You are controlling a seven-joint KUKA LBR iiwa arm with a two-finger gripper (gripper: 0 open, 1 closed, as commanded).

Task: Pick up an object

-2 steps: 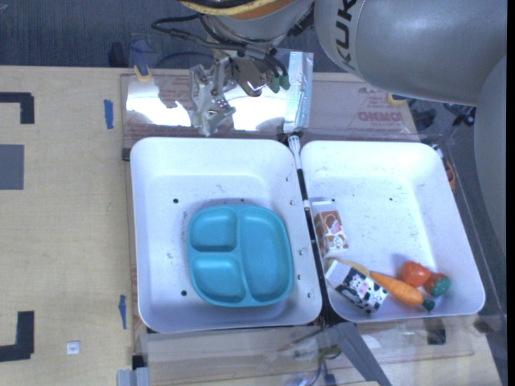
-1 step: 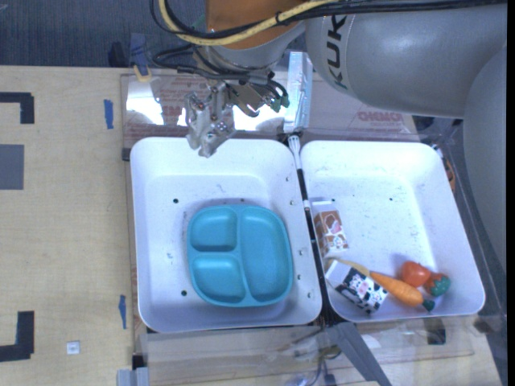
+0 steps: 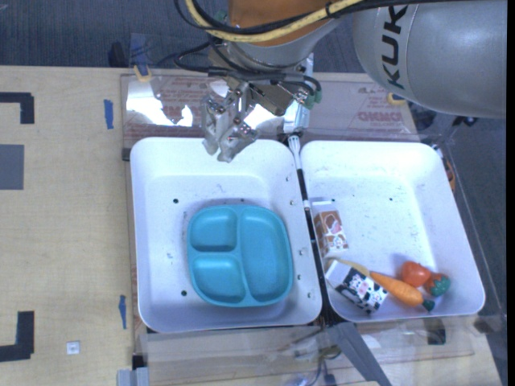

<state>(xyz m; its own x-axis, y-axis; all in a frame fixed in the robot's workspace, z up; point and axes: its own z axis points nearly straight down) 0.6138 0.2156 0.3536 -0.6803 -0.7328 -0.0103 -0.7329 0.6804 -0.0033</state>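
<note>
My gripper (image 3: pixel 220 150) hangs over the far rim of the left bin (image 3: pixel 153 215), open, with nothing between its fingers. A blue divided plate (image 3: pixel 240 256) lies in the near half of that bin, well below the gripper. In the right bin (image 3: pixel 402 175) a small brown-and-white packet (image 3: pixel 330 230) lies by the left wall. At the near edge of that bin sit a black-and-white patterned box (image 3: pixel 361 290), an orange toy carrot (image 3: pixel 394 288) and a red toy tomato (image 3: pixel 414 273) with a green piece (image 3: pixel 438 284) beside it.
The divider between the two bins (image 3: pixel 302 215) runs just right of the gripper. Behind the bins lies a shiny strip and a cardboard panel (image 3: pixel 362 107). The arm's grey body (image 3: pixel 434 39) overhangs the right bin's far side. A wooden bench top (image 3: pixel 56 215) extends to the left.
</note>
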